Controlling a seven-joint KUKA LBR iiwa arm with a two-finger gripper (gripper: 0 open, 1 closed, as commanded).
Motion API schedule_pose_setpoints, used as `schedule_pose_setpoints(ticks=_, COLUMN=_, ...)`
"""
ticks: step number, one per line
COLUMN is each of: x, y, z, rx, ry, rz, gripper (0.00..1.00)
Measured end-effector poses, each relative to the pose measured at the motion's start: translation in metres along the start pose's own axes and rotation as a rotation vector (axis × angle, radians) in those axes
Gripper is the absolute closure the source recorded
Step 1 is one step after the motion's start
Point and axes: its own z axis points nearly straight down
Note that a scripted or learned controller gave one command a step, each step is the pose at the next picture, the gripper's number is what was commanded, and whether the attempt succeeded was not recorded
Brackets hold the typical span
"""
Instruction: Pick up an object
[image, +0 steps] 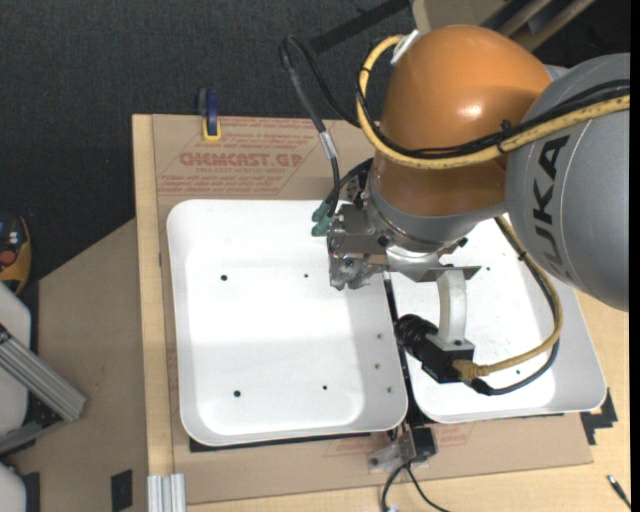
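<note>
The end effector hangs low over the left bin's right rim, its opening impossible to tell; I judge this the reach step, with no object yet discernible to target.

The left bin lies wide open for a reach. Right of it, the arm looms over the shared rim, crowding the right bin.
</note>
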Motion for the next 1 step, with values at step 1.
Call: schedule_pose_setpoints(ticks=1, x=-0.0890, y=-0.0005, z=-0.0186, rx=0.001, ry=-0.002, rz=0.002, gripper=1.00)
